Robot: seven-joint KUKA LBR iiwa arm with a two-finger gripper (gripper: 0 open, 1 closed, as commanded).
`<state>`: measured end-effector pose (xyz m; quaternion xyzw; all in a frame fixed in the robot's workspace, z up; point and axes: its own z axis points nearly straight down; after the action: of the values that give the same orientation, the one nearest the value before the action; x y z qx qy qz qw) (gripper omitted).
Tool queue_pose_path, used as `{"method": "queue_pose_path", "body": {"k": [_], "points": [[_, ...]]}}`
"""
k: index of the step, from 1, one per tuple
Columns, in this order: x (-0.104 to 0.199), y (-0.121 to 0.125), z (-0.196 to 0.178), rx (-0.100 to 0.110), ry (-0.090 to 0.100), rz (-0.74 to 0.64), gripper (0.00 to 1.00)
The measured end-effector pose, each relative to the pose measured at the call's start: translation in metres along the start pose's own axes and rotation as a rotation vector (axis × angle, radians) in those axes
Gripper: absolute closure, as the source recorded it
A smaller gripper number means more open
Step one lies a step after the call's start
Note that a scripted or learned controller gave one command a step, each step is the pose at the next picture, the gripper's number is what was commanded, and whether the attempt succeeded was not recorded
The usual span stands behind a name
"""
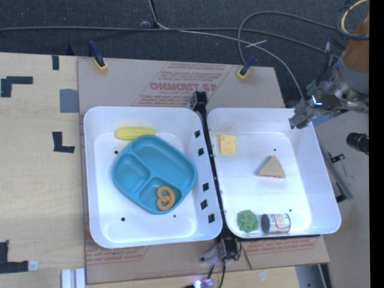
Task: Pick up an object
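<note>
Objects are spread over two bins: a cheese cube (227, 144), a wedge (272, 168), broccoli (246, 221) and a can (276, 222) in the right bin (318, 161); corn (135, 133) beside a blue plate (150, 170) bearing a pretzel (165, 198) in the left bin (96, 161). The gripper (303, 116) is seen above the right bin's far right corner; its opening cannot be told.

Cardboard sheet (180, 83) under bins, two clamps (96, 56), black cables (180, 29)

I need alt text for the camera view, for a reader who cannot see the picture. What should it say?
The robot's hand hovers at the upper right corner of the right bin, which holds a cheese cube, a sandwich wedge, broccoli and a can. The left bin holds a corn cob and a blue plate bearing a pretzel.
</note>
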<state>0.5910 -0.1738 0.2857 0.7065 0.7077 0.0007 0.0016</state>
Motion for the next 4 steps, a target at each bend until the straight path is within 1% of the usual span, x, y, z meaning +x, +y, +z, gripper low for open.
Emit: {"method": "queue_pose_path", "body": {"k": [1, 2, 3, 4], "points": [[0.054, -0.003, 0.003, 0.004, 0.002, -0.003, 1.0], [0.113, -0.012, 0.007, 0.005, 0.003, -0.005, 1.0], [0.154, -0.027, 0.015, 0.006, 0.002, -0.003, 1.0], [0.209, -0.038, 0.017, 0.006, 0.002, -0.005, 1.0]]}}
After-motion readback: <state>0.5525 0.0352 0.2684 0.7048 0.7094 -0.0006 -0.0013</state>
